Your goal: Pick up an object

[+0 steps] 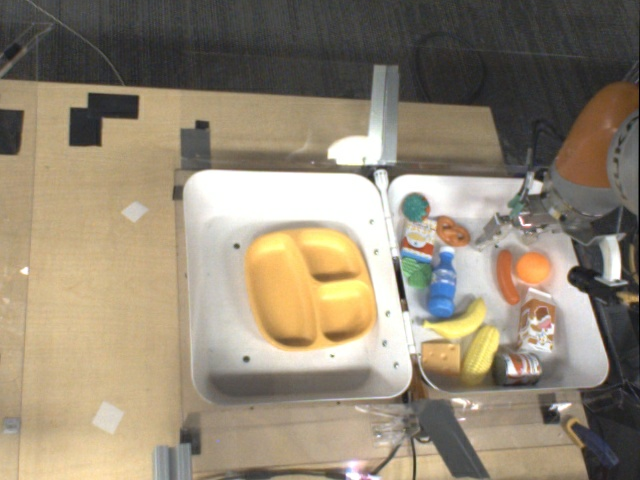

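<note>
From my remote station I saw the arm (600, 148) reaching in from the right, its orange band high over the right bin (590, 368). The jaws (520, 218) hung over the upper part of that bin, just above the orange ball (535, 268) and the red sausage-shaped piece (507, 276); I could not tell whether they were wide or narrow, and I saw nothing between them.

The objects to pick all lay in the right bin. A green round piece (415, 206) sat near the top left corner, a pretzel (452, 231) just beside it. Below those stood a blue bottle (442, 280), with a small carton (418, 240) and a green item (415, 272) to its left. A banana (458, 318) lay across the middle, a corn cob (481, 351) and a tan block (440, 356) below it. A can (517, 368) rested near the bottom edge, a printed box (538, 326) above it.

The left bin (210, 298) held a yellow divided tray (308, 286). Both bins sat on the wooden table (90, 298).
</note>
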You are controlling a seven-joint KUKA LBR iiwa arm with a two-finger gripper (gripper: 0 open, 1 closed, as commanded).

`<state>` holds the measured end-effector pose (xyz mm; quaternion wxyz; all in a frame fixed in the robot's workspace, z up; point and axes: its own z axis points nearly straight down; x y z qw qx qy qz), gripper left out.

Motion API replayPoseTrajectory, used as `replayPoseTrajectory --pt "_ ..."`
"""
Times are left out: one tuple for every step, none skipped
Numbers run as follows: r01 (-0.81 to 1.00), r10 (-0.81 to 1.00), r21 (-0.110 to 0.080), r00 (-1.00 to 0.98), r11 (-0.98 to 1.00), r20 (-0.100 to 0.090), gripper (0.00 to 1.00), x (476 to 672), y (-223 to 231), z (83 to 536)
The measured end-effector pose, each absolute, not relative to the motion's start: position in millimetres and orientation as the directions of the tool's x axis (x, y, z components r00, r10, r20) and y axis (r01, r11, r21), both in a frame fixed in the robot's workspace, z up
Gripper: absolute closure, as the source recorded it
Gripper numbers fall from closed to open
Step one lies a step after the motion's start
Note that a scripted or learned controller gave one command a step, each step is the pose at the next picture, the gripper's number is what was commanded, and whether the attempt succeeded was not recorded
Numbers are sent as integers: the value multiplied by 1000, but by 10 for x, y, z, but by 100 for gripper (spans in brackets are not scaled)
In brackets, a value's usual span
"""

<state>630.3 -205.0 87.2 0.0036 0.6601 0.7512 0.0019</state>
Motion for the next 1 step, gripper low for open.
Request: replayPoseTrajectory --pt "991 991 17 -135 135 -7 100 6336 -2040 1012"
